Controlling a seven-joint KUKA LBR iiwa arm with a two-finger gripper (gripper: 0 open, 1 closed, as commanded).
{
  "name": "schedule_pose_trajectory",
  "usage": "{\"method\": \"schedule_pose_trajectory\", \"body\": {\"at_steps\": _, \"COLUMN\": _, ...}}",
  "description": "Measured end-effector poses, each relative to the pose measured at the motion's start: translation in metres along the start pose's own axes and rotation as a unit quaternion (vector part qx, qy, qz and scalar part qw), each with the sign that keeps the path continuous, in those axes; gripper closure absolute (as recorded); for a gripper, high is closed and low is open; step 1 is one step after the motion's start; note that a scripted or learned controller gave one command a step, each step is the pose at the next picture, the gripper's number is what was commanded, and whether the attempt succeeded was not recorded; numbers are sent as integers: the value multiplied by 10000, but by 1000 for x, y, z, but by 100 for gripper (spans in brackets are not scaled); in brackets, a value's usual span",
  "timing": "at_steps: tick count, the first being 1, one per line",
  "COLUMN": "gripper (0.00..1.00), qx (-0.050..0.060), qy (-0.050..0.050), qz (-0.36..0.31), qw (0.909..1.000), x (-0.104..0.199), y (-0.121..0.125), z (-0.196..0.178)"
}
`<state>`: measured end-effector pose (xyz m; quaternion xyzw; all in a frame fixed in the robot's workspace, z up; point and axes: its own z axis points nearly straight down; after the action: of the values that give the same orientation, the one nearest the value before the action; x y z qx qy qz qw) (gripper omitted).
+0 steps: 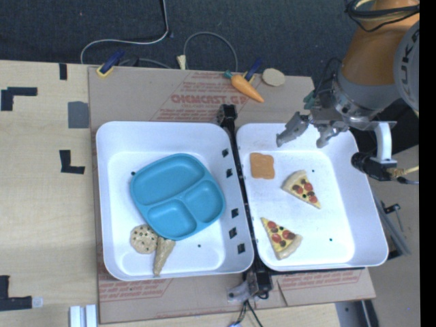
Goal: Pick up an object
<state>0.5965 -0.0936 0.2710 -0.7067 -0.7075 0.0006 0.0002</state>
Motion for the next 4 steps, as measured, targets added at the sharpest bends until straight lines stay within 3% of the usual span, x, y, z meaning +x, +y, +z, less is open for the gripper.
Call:
{"method": "schedule_pose_trajectory", "body": {"at_steps": 1, "gripper": 0, "qx": 29, "qy": 1, "qz": -9, "qw": 10000, "x": 5, "y": 39, "z": 93}}
{"method": "schedule_pose_trajectory", "body": {"at_steps": 2, "gripper": 0, "qx": -6, "qy": -10, "qz": 4, "qw": 10000, "x": -10, "y": 12, "z": 189}}
{"method": "schedule_pose_trajectory", "body": {"at_steps": 3, "gripper": 0, "qx": -23, "qy": -2, "qz": -9, "qw": 10000, "x": -6, "y": 70, "z": 186}}
{"method": "schedule_pose_trajectory", "body": {"at_steps": 4, "gripper": 0, "qx": -25, "qy": -7, "qz": 0, "qw": 10000, "x": -8, "y": 44, "z": 185}}
